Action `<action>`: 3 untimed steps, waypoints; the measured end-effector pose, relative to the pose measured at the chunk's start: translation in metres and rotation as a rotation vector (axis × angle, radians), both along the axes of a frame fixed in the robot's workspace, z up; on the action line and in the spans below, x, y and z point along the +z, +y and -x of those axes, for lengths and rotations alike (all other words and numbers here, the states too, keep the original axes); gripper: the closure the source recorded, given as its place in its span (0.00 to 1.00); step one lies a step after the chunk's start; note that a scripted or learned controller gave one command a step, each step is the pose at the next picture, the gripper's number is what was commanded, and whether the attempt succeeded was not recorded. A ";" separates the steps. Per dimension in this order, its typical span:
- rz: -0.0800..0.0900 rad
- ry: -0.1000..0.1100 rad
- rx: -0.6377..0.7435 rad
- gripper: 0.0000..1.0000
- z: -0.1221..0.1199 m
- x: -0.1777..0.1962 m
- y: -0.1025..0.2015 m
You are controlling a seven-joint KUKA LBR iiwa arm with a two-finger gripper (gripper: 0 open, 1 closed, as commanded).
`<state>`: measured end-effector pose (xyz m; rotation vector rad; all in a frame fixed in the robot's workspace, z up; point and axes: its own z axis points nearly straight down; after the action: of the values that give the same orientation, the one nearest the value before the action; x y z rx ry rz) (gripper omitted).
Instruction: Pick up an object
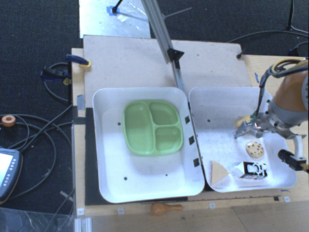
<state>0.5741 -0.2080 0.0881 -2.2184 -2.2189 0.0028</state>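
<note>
Looking down from the fixed camera, you see two white bins side by side. Your left bin (111, 178) holds a green divided plate (153, 127), lying flat. Your right bin (212, 105) holds a round cookie (254, 149), a tan wedge (219, 172) near the front wall, and a black-and-white packet (254, 170) just beside it. Your gripper (250, 125) hangs low over the right bin, just above the cookie; whether it is spread or pressed together, you cannot tell from here.

Bench (125, 62) w/ two white bins: left bin (104, 129), right bin (212, 105).
</note>
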 end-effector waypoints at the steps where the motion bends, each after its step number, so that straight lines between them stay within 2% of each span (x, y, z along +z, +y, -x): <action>1: 0.002 -0.005 -0.001 0.00 -0.001 0.003 0.000; 2: 0.002 -0.009 0.000 1.00 -0.002 0.014 -0.001; 3: 0.004 -0.012 0.007 1.00 -0.011 0.069 0.007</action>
<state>0.5854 -0.2012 0.1570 -2.2179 -2.2349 -0.0060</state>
